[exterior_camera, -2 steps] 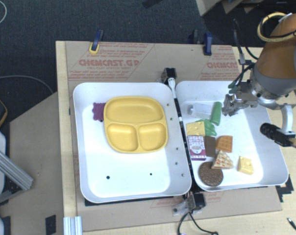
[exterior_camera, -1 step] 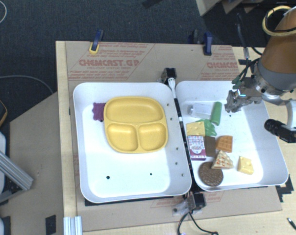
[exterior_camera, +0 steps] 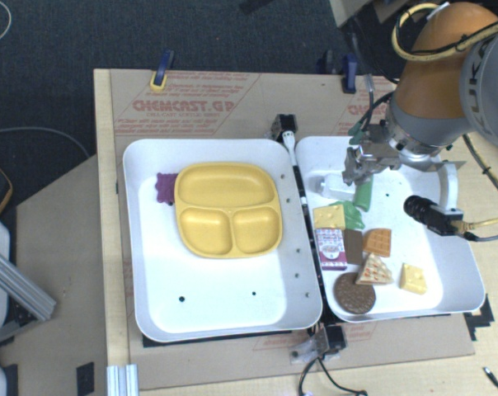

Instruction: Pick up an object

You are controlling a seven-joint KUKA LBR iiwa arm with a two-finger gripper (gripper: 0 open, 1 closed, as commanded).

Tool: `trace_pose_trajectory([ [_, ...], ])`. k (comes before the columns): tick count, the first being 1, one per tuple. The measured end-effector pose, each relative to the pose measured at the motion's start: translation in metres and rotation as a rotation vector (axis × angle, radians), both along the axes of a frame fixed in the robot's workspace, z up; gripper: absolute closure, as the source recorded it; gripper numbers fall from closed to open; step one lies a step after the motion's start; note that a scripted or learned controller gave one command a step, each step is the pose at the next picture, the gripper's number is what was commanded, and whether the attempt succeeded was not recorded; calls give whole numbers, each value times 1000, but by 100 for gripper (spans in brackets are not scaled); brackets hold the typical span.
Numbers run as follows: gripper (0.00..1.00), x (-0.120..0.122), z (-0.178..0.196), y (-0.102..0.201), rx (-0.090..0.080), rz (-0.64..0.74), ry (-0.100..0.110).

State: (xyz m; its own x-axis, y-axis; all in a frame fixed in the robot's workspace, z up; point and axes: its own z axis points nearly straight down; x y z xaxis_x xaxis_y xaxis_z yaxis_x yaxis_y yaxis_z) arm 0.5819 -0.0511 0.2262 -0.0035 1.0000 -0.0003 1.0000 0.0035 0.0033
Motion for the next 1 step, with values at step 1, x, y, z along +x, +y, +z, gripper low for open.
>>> trace_pose_trajectory([
  [1,100,24,-5,53,0,-2,0],
])
